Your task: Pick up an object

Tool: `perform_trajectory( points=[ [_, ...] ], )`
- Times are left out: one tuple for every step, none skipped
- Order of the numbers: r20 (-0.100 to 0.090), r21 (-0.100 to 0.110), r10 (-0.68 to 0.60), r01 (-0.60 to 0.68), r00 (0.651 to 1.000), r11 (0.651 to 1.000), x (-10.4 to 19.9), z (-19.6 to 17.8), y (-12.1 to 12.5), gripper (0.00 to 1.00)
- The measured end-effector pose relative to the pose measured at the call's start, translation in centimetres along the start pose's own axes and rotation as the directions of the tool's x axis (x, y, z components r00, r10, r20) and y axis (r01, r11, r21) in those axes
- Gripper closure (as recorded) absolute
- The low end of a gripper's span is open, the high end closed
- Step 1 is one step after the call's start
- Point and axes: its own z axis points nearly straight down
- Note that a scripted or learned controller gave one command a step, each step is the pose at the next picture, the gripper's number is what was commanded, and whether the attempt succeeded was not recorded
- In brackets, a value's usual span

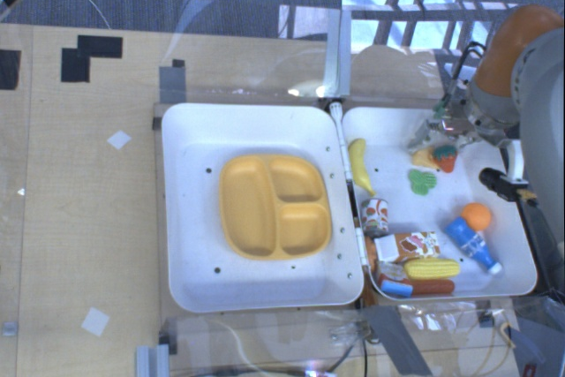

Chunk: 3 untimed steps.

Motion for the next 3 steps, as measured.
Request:
perform_trajectory(
  points=[
    [0.001,0.004,0.305,-0.305,0.952,0.952,0.4,-0.1,0.4,0.0],
    [0.001,-0.006,0.294,-0.294,0.956,0.956,0.6,-1.5,0.8,1.0],
    [0.002,-0.004,0.294,-0.294,0.956,0.956,0.6,-1.4,0.7,0.0]
  ],
)
